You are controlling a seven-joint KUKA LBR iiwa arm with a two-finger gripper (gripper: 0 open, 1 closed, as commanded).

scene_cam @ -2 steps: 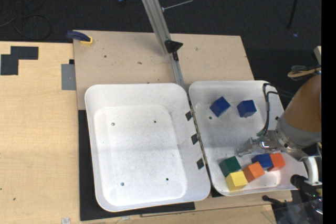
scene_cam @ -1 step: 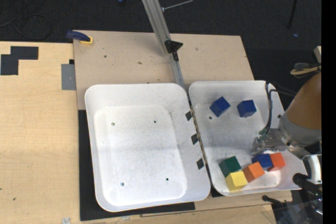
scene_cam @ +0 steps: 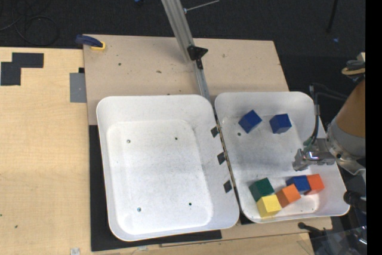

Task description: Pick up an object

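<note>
The right bin holds several small cubes. Two blue cubes lie apart near its far side. Along its near edge sit a green cube, a yellow cube, an orange cube, a third blue cube and an orange-red cube, close together. My gripper reaches in over the bin's right side, just above the blue and orange-red cubes. I see no cube in it.
The left bin stands beside the right one, with black clips along the shared edge. A slanted aluminium bar rises behind the bins. A blue and yellow clamp lies at the bench's far left.
</note>
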